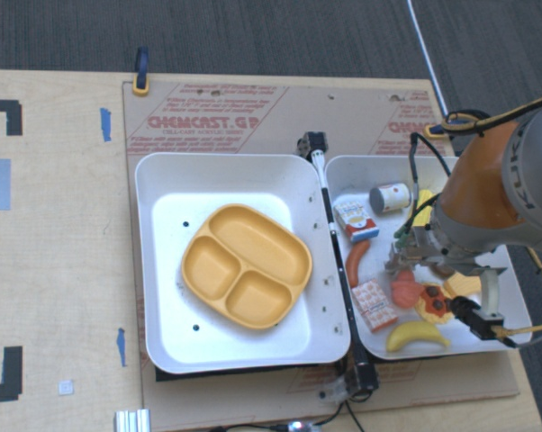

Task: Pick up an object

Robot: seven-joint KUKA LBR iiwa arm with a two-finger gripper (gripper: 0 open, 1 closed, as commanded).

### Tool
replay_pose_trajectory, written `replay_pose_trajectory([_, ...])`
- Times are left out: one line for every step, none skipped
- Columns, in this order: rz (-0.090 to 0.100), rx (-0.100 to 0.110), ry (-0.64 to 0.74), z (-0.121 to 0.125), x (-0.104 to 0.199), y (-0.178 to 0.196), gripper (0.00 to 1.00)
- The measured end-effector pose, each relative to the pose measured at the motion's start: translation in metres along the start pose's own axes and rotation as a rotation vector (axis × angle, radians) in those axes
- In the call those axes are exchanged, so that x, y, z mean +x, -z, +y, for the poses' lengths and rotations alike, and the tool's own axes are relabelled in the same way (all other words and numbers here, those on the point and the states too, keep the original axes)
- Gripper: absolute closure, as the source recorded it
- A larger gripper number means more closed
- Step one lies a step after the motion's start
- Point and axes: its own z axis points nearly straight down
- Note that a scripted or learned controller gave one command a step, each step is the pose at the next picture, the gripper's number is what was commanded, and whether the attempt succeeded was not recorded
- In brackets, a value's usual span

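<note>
The right-hand shallow white bin [514, 295] holds a small heap of toy food and packaging. Nearest the front wall lies a curved yellow plastic banana [417, 335]. Just behind it, to the right, sits a yellow and red rounded toy [433, 304], partly covered by the arm's black fittings. A round salmon-red toy [403, 289] lies directly under the two-finger gripper [404, 265], close enough that touching and apart cannot be told from this slanted view. Left of these, a long orange-red sausage-shaped toy [354, 263] runs along the bin's left side, with a small red-and-white patterned box [374, 303] at its lower end and a white carton with a blue and red edge [354, 217] at its upper end. A short white cylinder with a dark end [390, 196] lies towards the back.

The grey arm with its orange band [476, 187] hangs over the right half of this bin and hides much of what lies there; a yellow object [423, 207] peeks out beside the band, its shape unclear. The gripper's fingertips are lost among cables and dark parts, so whether it is released, clenched or grasping anything cannot be told.

The left-hand white bin [163, 187] carries an orange-yellow three-compartment plastic plate [246, 265], lying flat near its middle.
</note>
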Motion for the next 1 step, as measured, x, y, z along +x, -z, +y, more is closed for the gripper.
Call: replay_pose_trajectory([0.003, 0.006, 0.002, -0.0267, 0.0764, 0.0886, 1.0])
